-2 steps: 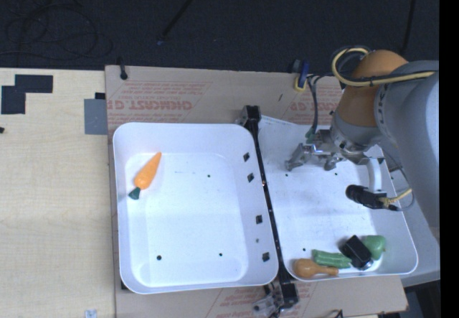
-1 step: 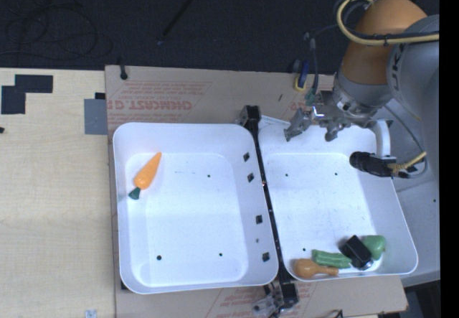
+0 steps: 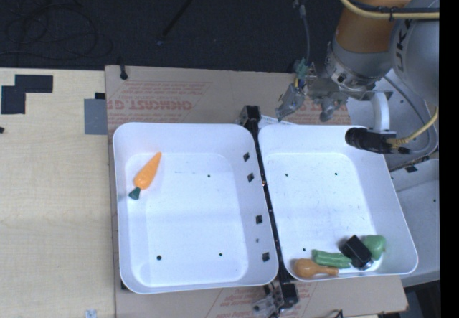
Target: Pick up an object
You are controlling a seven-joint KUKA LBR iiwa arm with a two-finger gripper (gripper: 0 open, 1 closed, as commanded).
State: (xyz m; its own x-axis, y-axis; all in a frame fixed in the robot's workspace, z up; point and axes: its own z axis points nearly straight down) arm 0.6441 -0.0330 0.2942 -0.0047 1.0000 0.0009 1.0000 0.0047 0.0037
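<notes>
An orange carrot [image 3: 146,171] with a dark green stem end lies in the left bin [image 3: 122,187], near its left wall. In the right bin [image 3: 401,216], at the near right corner, a black block [image 3: 356,250] rests against a light green piece [image 3: 374,243]. A dark green pod [image 3: 330,259] and an orange-brown pear-shaped piece [image 3: 313,268] lie beside them. My gripper [image 3: 308,103] hangs above the far edge of the right bin, over the cardboard, with its two fingers spread apart and nothing between them.
The two white bins sit side by side on a cardboard sheet [image 3: 186,97], joined by a black divider strip [image 3: 259,194]. A black handle-like part [image 3: 369,140] juts over the right bin's far right corner. Wooden bench top [image 3: 50,202] lies to the left.
</notes>
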